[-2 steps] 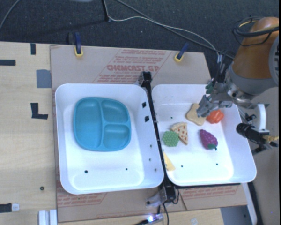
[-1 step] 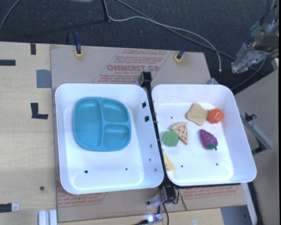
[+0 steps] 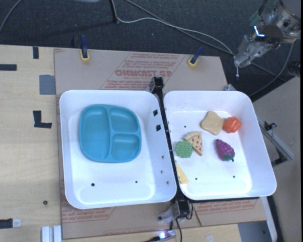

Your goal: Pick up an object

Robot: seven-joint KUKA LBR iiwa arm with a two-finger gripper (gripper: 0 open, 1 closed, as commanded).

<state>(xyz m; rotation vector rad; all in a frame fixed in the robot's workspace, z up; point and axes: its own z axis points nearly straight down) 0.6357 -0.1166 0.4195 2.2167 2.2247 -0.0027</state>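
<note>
**Tool raised above the desk, food pieces lying in the right bin**

We see the tool (image 3: 241, 59) at the upper right, above and behind the far right corner of the right bin (image 3: 260, 135), well apart from everything in it; whether it is spread or pressed together we cannot tell. In the right bin we find a bread slice (image 3: 212, 123) just beside a red-orange tomato (image 3: 232, 124), a purple grape bunch (image 3: 224, 149) below them, a pizza wedge (image 3: 194, 142) touching a green broccoli-like piece (image 3: 183, 149), and a yellow piece (image 3: 181, 175) against the left wall. The left bin (image 3: 70, 180) holds a blue divided plate (image 3: 110, 133). Both bins rest on a cardboard sheet (image 3: 141, 72) on the desk (image 3: 15, 150).
</note>
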